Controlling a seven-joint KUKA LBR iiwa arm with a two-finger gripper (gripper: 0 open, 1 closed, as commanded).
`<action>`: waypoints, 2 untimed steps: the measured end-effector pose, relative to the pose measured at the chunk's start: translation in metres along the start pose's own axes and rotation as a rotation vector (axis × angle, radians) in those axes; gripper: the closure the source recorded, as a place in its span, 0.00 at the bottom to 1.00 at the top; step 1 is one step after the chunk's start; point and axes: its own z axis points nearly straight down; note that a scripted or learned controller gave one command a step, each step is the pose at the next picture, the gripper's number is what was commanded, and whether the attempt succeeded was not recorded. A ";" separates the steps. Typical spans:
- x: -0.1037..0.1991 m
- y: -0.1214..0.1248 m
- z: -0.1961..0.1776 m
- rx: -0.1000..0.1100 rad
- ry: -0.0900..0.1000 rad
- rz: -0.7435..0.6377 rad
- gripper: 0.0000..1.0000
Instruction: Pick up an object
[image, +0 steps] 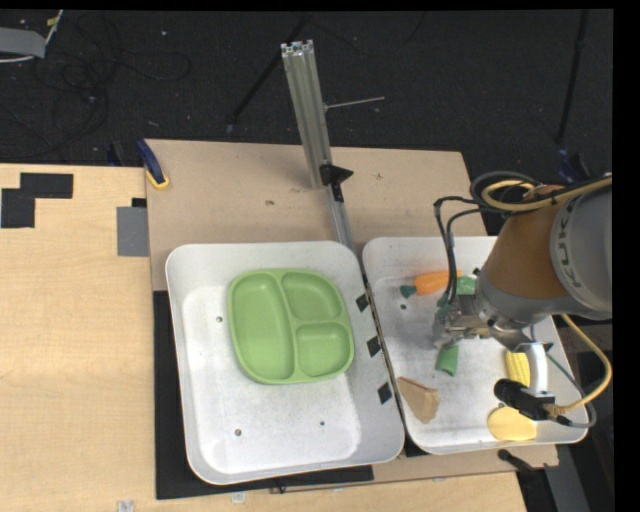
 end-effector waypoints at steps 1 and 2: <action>0.008 0.002 -0.046 0.016 0.009 -0.008 1.00; 0.010 -0.003 -0.091 0.013 0.008 -0.007 1.00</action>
